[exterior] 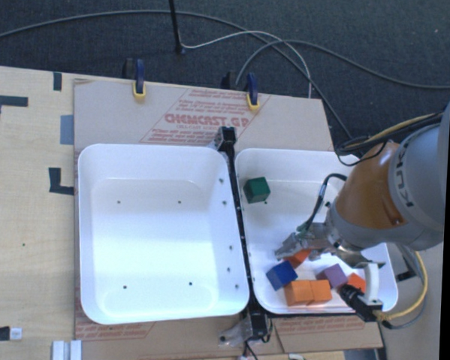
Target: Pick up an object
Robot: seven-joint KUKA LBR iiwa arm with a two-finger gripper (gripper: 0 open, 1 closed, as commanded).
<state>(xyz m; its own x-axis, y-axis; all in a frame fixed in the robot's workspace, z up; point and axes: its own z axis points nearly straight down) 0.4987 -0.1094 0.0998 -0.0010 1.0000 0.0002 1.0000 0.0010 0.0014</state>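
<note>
The right bin (286, 162) holds a green cube (257, 189) near its back left. At its front lie a blue cube (281, 275), a large orange block (307, 293), a purple block (333, 276) and a small orange piece (356, 282). My gripper (296, 249) reaches down from the right into the front of this bin, just above the blue cube. A small red-orange piece (299, 256) shows right at its tip. The arm's orange band (363, 192) hangs over the bin's right side and hides part of it.
The left bin (84, 206) sits beside the right one, split from it by a black divider (235, 206). Both rest on a cardboard sheet (198, 110) held by two clamps at the back. Cables run across the dark floor behind.
</note>
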